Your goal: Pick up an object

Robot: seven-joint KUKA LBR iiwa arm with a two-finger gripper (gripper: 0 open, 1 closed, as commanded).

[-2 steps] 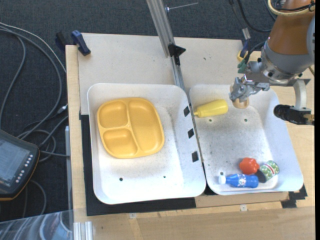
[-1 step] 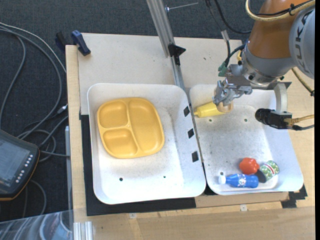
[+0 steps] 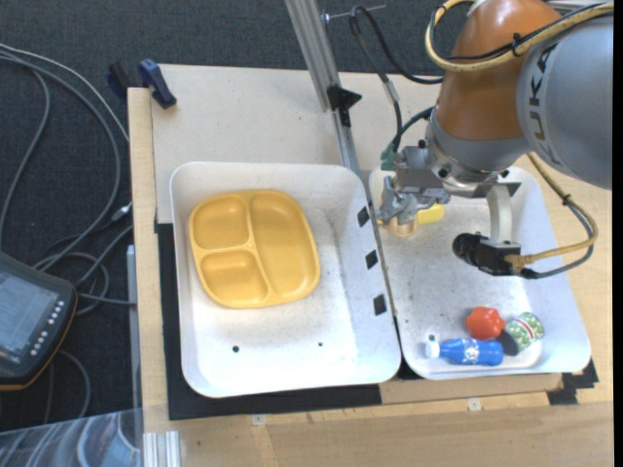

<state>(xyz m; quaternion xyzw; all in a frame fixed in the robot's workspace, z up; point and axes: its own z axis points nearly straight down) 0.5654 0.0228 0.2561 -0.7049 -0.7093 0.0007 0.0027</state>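
My gripper (image 3: 401, 205) hangs low over the far left corner of the right bin (image 3: 565, 290), close to the wall between the two bins. A small yellow and tan object (image 3: 417, 220) lies right under it, partly hidden by the gripper's grey body. Whether that object is off the bin floor I cannot tell. Near the front of the right bin lie a red ball (image 3: 484, 321), a blue bottle (image 3: 469, 352) with a white cap, and a green and white patterned ball (image 3: 527, 330).
A yellow divided plate (image 3: 254, 248) lies in the left bin (image 3: 292, 358). A metal post (image 3: 313, 37) slants up behind the bins. A black connector (image 3: 484, 252) on a yellow cable hangs over the right bin. A blue clamp (image 3: 156, 81) sits at the bench's far left.
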